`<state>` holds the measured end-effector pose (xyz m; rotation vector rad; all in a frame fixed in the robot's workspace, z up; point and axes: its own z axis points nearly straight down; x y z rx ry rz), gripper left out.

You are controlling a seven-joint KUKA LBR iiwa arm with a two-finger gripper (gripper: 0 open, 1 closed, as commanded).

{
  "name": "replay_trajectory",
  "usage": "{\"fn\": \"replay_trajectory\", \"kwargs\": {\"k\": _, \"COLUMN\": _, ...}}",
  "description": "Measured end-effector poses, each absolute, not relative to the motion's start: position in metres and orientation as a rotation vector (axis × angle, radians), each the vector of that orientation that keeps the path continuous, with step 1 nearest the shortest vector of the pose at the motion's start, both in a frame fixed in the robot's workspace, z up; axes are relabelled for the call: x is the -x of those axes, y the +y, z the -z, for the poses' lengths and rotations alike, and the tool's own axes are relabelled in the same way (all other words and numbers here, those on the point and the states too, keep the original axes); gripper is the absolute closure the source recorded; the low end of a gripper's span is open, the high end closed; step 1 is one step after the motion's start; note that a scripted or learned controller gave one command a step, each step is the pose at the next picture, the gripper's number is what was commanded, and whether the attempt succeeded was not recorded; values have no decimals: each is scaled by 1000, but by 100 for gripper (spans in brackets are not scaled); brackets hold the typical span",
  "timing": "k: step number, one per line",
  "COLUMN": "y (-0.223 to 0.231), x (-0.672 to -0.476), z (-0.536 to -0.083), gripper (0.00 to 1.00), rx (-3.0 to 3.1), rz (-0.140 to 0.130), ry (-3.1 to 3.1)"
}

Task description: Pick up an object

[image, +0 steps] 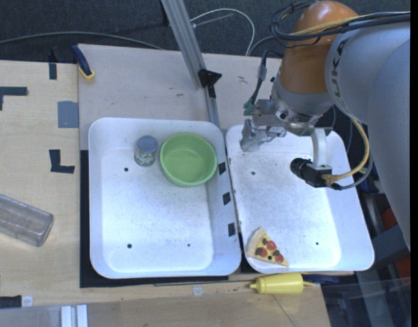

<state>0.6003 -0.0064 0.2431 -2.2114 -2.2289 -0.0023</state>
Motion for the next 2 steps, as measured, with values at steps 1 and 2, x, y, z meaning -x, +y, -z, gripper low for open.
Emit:
{"fn": "replay_trajectory", "kwargs": {"k": 1, "y": 50, "x": -626, "z": -237, "gripper": 100, "rx": 2212, "rz": 1, "ry": -2228}}
{"fn": "replay_trajectory", "kwargs": {"k": 2, "y": 98, "x": -644, "z": -224, "gripper": 100, "rx": 2215, "rz": -2, "ry": -2227}}
